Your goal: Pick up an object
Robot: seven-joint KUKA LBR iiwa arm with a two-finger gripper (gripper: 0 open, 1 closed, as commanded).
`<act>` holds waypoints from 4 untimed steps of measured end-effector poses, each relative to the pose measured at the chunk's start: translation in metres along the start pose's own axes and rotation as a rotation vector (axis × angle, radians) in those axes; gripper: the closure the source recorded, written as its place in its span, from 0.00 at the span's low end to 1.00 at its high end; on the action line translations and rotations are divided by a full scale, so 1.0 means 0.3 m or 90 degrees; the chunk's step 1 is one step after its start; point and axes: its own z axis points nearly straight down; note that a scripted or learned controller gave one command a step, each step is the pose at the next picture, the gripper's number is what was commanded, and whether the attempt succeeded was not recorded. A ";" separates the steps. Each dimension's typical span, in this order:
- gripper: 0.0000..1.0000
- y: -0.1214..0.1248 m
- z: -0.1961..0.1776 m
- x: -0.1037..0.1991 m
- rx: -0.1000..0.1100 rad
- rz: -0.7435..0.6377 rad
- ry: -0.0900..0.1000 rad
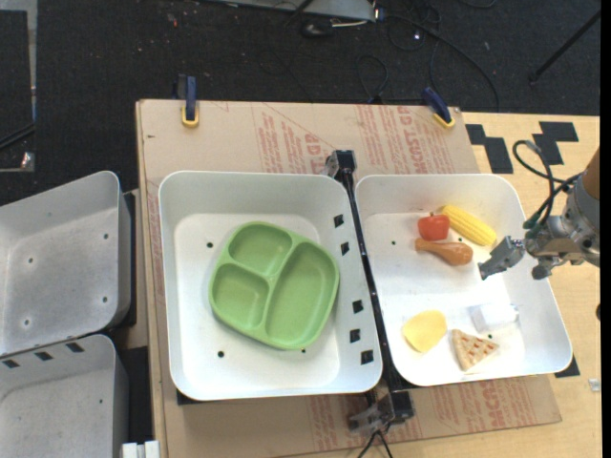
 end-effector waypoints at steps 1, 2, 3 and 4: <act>0.00 0.008 -0.020 0.002 -0.007 -0.002 -0.002; 0.00 0.019 0.188 0.021 -0.004 -0.001 0.000; 0.00 0.000 0.338 0.021 -0.005 0.000 0.000; 0.00 0.006 0.464 0.020 -0.010 -0.002 -0.002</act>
